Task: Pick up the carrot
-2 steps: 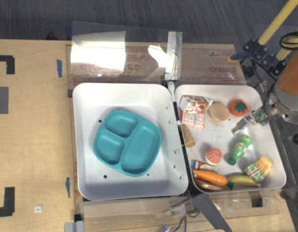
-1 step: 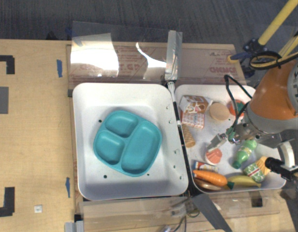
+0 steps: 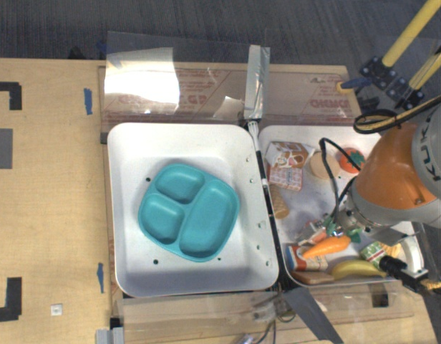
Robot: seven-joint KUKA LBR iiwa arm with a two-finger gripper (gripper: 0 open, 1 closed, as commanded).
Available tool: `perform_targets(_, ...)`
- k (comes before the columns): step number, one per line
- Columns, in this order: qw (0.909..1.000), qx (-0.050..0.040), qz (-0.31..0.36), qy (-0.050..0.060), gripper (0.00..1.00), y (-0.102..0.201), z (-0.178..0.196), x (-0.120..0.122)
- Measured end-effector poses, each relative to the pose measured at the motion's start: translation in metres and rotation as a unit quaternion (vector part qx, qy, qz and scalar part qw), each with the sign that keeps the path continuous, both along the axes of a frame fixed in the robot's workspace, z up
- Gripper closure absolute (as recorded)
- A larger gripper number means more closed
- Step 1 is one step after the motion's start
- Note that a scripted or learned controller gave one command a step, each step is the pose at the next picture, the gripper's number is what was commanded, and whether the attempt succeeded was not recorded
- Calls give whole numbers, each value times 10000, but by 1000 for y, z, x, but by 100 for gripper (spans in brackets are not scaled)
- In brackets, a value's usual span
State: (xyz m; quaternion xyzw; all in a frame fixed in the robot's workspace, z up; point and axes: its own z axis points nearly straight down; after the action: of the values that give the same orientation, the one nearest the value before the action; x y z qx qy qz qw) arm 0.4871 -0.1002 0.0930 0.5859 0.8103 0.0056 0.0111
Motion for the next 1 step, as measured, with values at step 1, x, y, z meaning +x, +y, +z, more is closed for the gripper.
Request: perform_targets(1,10000,-10,6,2,100,0,8,0)
